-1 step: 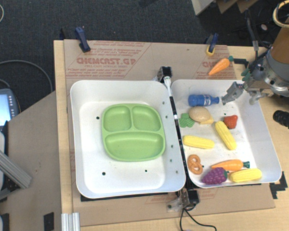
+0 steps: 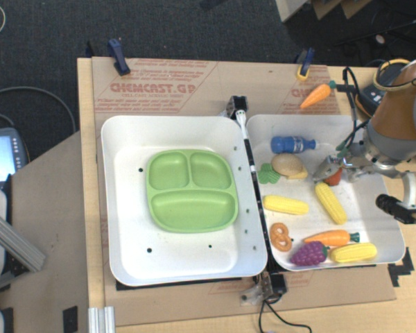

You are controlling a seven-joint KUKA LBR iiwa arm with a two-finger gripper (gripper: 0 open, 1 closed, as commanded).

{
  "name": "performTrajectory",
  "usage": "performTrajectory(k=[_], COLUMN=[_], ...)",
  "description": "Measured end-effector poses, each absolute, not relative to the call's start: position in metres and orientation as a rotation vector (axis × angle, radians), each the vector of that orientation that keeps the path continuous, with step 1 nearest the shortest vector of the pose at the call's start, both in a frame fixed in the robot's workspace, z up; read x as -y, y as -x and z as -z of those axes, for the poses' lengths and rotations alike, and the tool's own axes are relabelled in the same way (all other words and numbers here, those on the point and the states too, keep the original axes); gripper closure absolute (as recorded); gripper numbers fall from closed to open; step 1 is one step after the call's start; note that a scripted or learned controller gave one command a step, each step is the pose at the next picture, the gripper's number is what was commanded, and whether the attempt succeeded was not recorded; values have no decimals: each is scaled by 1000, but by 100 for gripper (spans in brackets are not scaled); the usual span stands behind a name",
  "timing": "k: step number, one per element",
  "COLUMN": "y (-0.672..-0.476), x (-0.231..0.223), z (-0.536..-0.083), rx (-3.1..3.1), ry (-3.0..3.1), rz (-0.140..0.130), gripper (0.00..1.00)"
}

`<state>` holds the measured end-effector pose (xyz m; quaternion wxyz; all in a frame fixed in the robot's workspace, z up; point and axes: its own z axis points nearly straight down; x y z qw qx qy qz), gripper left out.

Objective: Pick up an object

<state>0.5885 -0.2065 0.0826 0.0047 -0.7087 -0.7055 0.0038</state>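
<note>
The gripper [image 2: 335,170] hangs low in the right bin [image 2: 388,245], its grasp impossible to judge, over a small red item [image 2: 335,177] beside a corn cob [image 2: 330,202], so nothing looks lifted yet; potato [image 2: 288,164], blue bottle [image 2: 292,144] and carrot [image 2: 331,238] crowd nearby.
</note>
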Motion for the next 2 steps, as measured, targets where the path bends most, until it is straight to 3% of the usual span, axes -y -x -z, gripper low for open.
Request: performTrajectory(k=[1,2], y=[-593,-647], x=[205,123], z=[-103,-176], rx=[2222,2239], ry=[2225,2215], rz=[1,15], gripper=[100,100])
